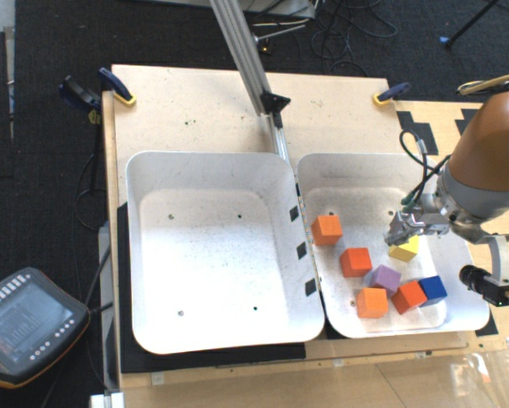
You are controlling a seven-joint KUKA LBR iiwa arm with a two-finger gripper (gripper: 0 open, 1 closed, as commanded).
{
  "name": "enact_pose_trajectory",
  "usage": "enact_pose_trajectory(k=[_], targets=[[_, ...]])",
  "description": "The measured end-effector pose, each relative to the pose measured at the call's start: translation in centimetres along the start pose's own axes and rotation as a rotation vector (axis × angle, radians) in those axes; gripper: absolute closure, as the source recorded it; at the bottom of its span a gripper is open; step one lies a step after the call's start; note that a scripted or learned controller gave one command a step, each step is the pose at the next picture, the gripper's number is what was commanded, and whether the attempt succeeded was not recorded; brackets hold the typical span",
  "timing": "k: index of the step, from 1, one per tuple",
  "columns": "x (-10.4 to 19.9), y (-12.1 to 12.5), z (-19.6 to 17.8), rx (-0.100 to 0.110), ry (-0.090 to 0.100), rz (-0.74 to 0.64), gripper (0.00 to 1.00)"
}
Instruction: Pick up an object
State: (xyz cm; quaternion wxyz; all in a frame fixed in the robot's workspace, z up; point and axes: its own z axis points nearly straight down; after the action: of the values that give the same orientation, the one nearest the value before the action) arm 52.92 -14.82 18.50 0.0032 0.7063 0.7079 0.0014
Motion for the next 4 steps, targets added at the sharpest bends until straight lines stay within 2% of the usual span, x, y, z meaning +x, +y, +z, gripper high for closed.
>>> enact_pose_trajectory(k=[1,2,3,4], targets=[[0.0,0.2,-5.3,-0.001,0.0,-0.001,1.0],[0.0,0.4,-7.3,0.003,0.001,0.0,1.0],[5.5,0.1,-7.9,0.005,0.004,-0.005,1.0],[10.6,-0.2,-6.4,0.008,0.004,-0.005,1.0]])
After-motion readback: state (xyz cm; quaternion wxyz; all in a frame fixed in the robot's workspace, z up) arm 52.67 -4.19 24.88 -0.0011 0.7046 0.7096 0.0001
